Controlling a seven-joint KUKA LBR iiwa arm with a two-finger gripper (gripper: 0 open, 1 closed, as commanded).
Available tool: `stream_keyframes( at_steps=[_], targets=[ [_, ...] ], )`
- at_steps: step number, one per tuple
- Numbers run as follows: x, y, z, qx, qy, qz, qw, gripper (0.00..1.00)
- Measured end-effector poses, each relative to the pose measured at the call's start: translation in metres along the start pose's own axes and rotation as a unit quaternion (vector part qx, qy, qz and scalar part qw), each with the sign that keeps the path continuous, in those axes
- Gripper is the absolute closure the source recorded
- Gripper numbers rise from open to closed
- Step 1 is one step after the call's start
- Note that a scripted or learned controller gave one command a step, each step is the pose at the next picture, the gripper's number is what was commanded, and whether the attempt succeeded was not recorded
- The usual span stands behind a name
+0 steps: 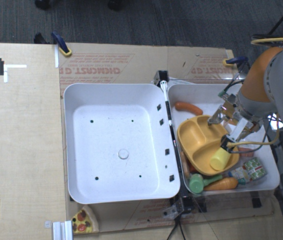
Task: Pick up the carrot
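**Operator:** Where is the claw sitting right now?

**Spotter:** Your claw (219, 123) is hanging over the far part of the yellow dish (194, 139) in the right bin (206, 95). I cannot tell how far open it is from this angle, and nothing is showing in its grip.

**Operator:** And the carrot?

**Spotter:** The carrot (224, 184) is lying flat against the near wall of that same bin, just past the dish's near edge. Its orange body is pointing right and its green top left. A yellow cup (220, 159) is resting on the dish between your claw and the carrot. A printed packet (253, 169) is lying just beside the carrot's right tip. An orange sausage (188, 107) is lying near the far wall, so you are risking a mix-up there.

**Operator:** How is it going to handle?

**Spotter:** I am judging it to be a toy: light, stiff and smooth-skinned. The taper is working against you, since a squeeze near the thin tip is likely to push it out sideways. You are better off taking it across the thicker part of the orange body, close to the green top. The bin wall and the dish are crowding it on both long sides, so you are wanting the jaws to come down in the narrow gaps there.
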State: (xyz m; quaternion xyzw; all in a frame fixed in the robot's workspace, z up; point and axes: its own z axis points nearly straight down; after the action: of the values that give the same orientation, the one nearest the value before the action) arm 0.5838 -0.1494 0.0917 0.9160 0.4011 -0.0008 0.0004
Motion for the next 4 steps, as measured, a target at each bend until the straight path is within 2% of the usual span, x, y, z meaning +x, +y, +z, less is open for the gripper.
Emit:
stream_keyframes(
  at_steps=[1, 2, 3, 4],
  targets=[
    [-0.006, 0.002, -0.008, -0.001, -0.005, 0.001, 1.0000, 1.00],
    [-0.009, 0.003, -0.016, 0.000, -0.008, 0.002, 1.0000, 1.00],
    [0.056, 0.024, 0.005, 0.006, -0.013, 0.006, 0.9999, 1.00],
    [0.068, 0.024, -0.001, -0.001, -0.002, 0.003, 1.0000, 0.00]
  ],
)
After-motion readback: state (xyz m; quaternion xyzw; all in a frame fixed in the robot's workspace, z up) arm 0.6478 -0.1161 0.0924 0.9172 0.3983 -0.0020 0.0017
